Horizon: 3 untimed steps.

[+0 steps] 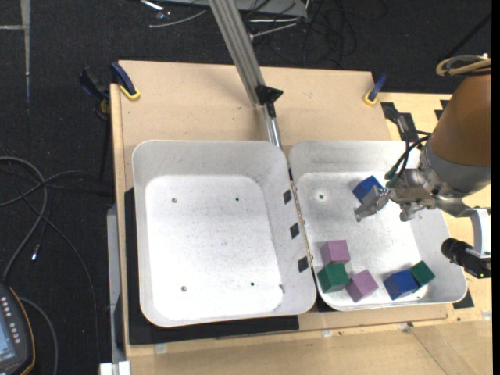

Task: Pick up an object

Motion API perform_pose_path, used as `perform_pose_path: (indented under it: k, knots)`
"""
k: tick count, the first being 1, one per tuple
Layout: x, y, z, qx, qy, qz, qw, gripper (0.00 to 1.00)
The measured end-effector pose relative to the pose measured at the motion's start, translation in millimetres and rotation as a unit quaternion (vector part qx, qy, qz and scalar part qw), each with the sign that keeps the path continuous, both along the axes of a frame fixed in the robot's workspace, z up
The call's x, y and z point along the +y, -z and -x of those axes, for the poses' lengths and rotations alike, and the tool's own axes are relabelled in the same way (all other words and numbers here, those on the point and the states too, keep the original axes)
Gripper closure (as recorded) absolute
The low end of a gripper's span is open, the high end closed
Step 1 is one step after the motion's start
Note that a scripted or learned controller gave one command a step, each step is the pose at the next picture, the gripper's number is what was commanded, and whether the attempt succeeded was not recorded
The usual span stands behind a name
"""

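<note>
Honestly, my gripper [384, 203] hangs over the right bin [437, 295]; whether it grips the blue cube [366, 187] at its ten o'clock, I cannot tell; a corner-only pinch could let it slip.

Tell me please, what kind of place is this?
Most likely a robotics lab or test workshop. A robot arm reaches over two white bins on a wooden bench held by clamps; loose cables lie on the dark floor, and coloured blocks serve as practice objects.
</note>
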State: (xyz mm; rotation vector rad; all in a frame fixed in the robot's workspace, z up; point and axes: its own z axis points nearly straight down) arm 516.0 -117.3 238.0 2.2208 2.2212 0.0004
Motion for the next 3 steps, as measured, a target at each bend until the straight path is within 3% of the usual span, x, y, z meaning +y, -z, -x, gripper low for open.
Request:
perform_pose_path:
  k: [1,2,3]
  knots:
    - [-47,75,-51,0.002,0.001,0.0008,1.0000,0.00]
    - [-46,134,-156,-0.004,-0.002,0.0014,1.0000,0.00]
    - [-46,123,-154,-0.001,-0.003,0.0018,1.0000,1.00]
